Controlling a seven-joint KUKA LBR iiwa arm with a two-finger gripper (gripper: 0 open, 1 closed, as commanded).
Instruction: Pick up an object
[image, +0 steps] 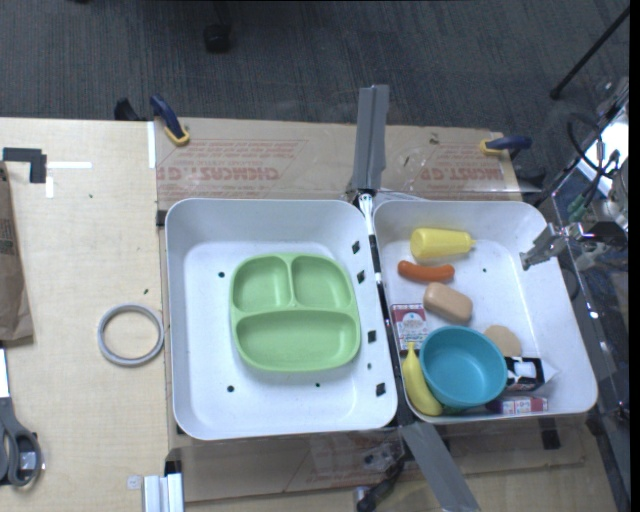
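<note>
Camera view: gripper (530, 257) hangs over right bin's (560, 330) rim, grip state unclear

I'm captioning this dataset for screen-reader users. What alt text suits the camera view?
Two white bins sit side by side: the left bin holds a green divided plate; the right bin holds a blue bowl, banana, yellow bottle, sausage and other small items.
</note>
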